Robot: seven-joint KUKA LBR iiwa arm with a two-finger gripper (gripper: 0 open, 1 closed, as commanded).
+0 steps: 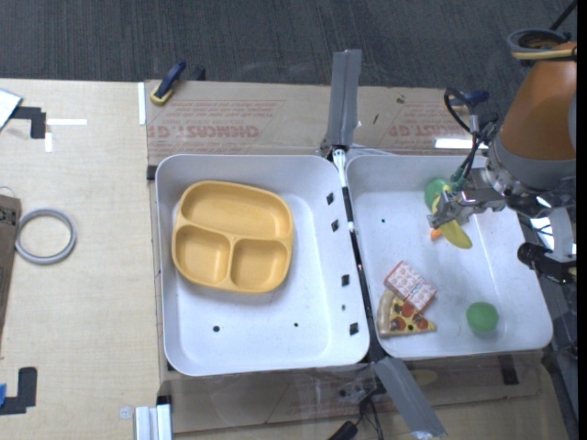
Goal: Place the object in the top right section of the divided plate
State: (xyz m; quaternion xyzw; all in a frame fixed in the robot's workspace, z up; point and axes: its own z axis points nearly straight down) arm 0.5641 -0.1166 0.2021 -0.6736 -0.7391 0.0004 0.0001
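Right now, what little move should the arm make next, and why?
Probably a short drop onto the yellow and green toy right under the gripper in the right bin, to get hold of it. The divided plate lies in the left bin, and nothing is on it yet.

The yellow divided plate (233, 236) lies flat in the left bin, its three sections bare.

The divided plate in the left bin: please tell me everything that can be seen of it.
The divided plate is yellow-orange, matte like plastic, with rounded corners. It has three sections: one long section across the far side and two smaller ones on the near side. It lies flat, slightly turned, on the floor of the left bin, in its far-left part. Nothing lies in it.
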